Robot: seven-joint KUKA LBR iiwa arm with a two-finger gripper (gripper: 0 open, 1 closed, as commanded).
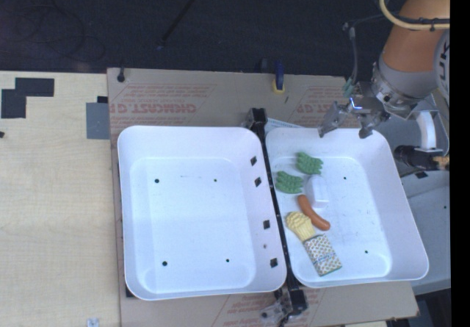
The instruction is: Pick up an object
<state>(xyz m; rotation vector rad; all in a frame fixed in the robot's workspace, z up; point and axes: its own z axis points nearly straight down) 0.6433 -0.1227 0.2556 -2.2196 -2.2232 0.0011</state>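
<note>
A pale wooden bench (51,208) is seen from above at a slant, with a brown cardboard sheet (183,101) laid over its right part. On the cardboard, two shallow white bins are set side by side, their inner rims joined by black clips.

The left bin (192,211) is shown first. To its right, the right bin (382,215) is seen, and a cluster of small objects is gathered in its left half. Two green leafy toy pieces lie there: one (288,183) close to the shared rim, the other (309,164) just beyond it toward the far side. An orange sausage-shaped object (313,213) is placed nearer, at a slant, touching a yellow knobbly object (299,225). Nearest of all, a small patterned packet (322,255) is tilted beside the yellow one.

At the far right corner of that bin, the gripper (351,124) is held above the rim, its two dark fingers spread apart with nothing between them. It is well apart from the objects. Behind it, the grey and orange arm (415,39) is seen.
</note>
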